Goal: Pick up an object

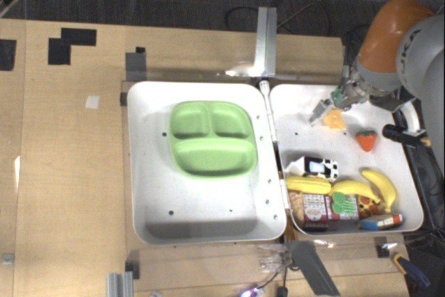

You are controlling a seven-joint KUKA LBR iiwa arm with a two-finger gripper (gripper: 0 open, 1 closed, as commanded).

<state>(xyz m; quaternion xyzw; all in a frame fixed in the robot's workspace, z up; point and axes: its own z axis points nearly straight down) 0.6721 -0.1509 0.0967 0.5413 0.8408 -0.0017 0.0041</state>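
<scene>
The hand (327, 108) hangs with its fingers spread wide over the far end of the right bin (416, 181), just beside a small orange piece (336, 121), so I'd settle straight down until both fingers straddle it before closing.
</scene>
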